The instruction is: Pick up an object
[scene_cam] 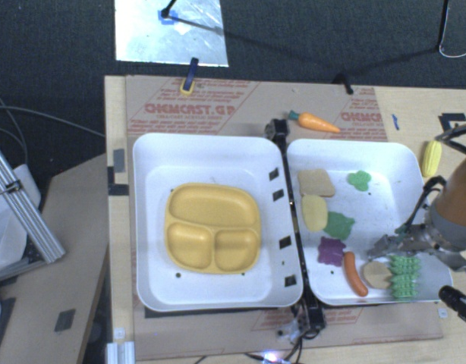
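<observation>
The jaws [386, 243] hang low in the right bin [404, 158], just above the round tan piece [376, 274] and beside the green comb [404, 275]; whether they are wide or narrow I cannot tell. A yellow tray [212, 227] lies in the left bin [153, 165], and a carrot [316, 122] on the worktop [240, 101].

the right bin [404, 154] holds a scatter of toy foods. a tan bread slice [316, 182] lies near its far left corner, a pale yellow piece [315, 212] just below it, touching a dark green leafy piece [339, 224]. a small green piece [359, 179] sits apart toward the far edge. near the front edge lie a purple piece [332, 250], a red-orange sausage [355, 274], a beige round slice [377, 274] and a ridged green piece [404, 275].
</observation>
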